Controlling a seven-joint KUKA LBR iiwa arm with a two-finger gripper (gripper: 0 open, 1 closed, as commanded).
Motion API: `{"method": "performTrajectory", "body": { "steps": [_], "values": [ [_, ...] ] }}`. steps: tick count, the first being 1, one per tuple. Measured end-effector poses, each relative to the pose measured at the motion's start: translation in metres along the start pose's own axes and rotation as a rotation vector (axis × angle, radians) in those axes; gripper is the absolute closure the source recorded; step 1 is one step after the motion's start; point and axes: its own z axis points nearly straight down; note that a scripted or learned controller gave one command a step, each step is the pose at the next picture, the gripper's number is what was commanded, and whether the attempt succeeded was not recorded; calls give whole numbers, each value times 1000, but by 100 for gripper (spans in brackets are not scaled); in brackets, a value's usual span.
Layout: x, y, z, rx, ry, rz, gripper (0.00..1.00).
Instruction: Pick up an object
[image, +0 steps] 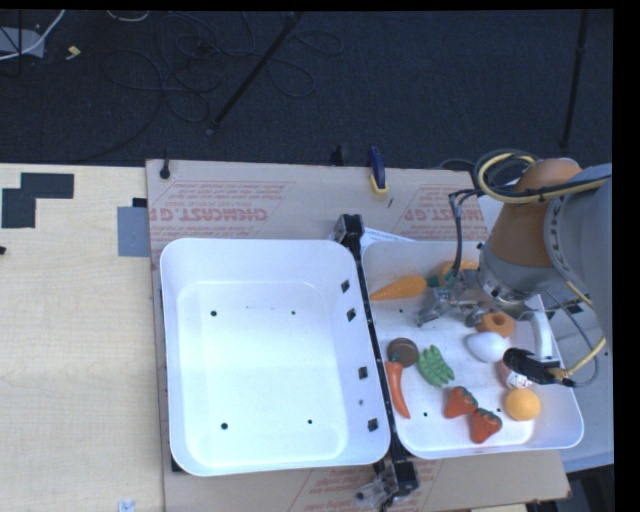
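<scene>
My gripper (447, 309) hangs low over the back of the right bin (560, 436), open, with nothing visible between its fingers. An orange carrot (399, 289) lies just to its left. A small orange ring-shaped piece (495, 323) and a white egg (487, 346) lie just to its right and front. A yellow piece (456, 268) shows partly behind the gripper. Further forward lie a green leafy piece (435, 365), a brown round piece (403, 350), a red-orange chili (398, 389), two strawberries (459, 402) (484, 425) and an orange ball (521, 404).
The left bin (180, 300) stands beside the right one, with a black divider rail (362, 330) between them. The arm's orange band and grey body (540, 230) lean over the right bin's back right corner. Cables hang by the wrist.
</scene>
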Motion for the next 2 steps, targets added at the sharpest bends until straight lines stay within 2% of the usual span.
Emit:
{"method": "performTrajectory", "body": {
  "steps": [1, 2],
  "values": [
    [40, 35, 0, 2, 3, -7, 0],
    [39, 35, -9, 2, 2, -7, 100]
  ]
}}
